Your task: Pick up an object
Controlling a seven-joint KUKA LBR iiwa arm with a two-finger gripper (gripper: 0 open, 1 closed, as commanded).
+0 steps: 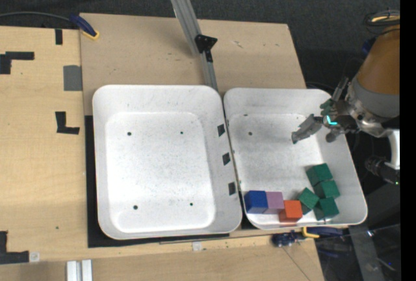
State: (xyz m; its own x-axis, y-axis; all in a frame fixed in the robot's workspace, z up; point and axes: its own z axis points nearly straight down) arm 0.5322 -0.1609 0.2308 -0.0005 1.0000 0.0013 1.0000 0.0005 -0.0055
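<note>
In the camera view, my gripper (pixel 314 136) hangs over the right part of the right bin (pixel 273 110), open, with nothing between its fingers. One grey finger (pixel 303 131) points left and down toward the bin floor. Below it, along the bin's front right corner, lie several green blocks (pixel 320 175), an orange cube (pixel 292 210), a purple block (pixel 275 200) and a blue cube (pixel 256 201). The nearest green block sits a short way below the fingertips, apart from them.
The left bin (pixel 156 162) stands beside the right one, their rims touching at the middle. A slanted metal pole (pixel 185 6) crosses the back of the bench. Black clips (pixel 224 157) sit along the shared rim.
</note>
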